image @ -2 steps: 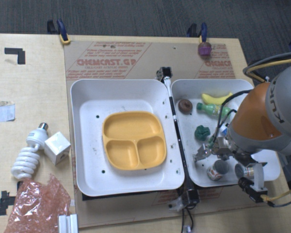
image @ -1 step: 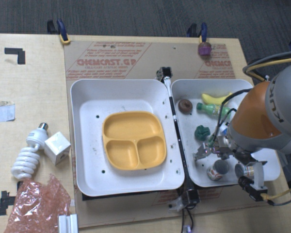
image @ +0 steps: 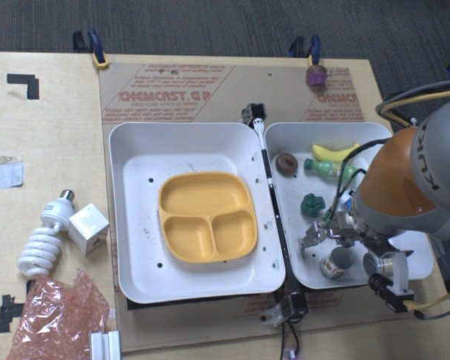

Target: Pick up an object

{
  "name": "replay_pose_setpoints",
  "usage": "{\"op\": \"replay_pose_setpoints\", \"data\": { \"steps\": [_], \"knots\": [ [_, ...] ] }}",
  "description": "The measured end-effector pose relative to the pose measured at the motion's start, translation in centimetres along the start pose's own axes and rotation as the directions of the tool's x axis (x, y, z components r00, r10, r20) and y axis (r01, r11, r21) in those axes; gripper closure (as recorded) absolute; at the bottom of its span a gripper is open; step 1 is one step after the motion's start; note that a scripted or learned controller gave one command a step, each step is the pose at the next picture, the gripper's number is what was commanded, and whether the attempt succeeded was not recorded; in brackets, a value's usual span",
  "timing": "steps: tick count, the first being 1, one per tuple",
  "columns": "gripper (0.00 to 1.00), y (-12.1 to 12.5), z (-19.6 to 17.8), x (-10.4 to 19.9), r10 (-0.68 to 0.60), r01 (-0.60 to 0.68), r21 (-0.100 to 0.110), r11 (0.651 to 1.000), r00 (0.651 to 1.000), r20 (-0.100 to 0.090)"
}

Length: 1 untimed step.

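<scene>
A yellow tray point(image: 208, 217) is seen at the middle of the left bin point(image: 127, 201). In the right bin point(image: 285, 223), a banana point(image: 331, 153), a green bottle point(image: 324, 169) and a brown ring point(image: 286, 163) lie near the far edge, with a green lump point(image: 313, 204) at the middle. The gripper point(image: 324, 238) is lowered at the near edge beside a grey cup point(image: 335, 262); its state cannot be told.
</scene>
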State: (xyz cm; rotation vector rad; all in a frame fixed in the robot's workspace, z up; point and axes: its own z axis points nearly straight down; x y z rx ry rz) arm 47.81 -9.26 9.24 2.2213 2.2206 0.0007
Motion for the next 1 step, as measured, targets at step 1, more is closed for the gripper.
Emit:
{"op": "replay_pose_setpoints", "data": {
  "steps": [1],
  "knots": [
    [0.0, 0.0, 0.0, -0.01, 0.0, 0.0, 0.0, 1.0, 1.0, 0.0]
  ]
}}
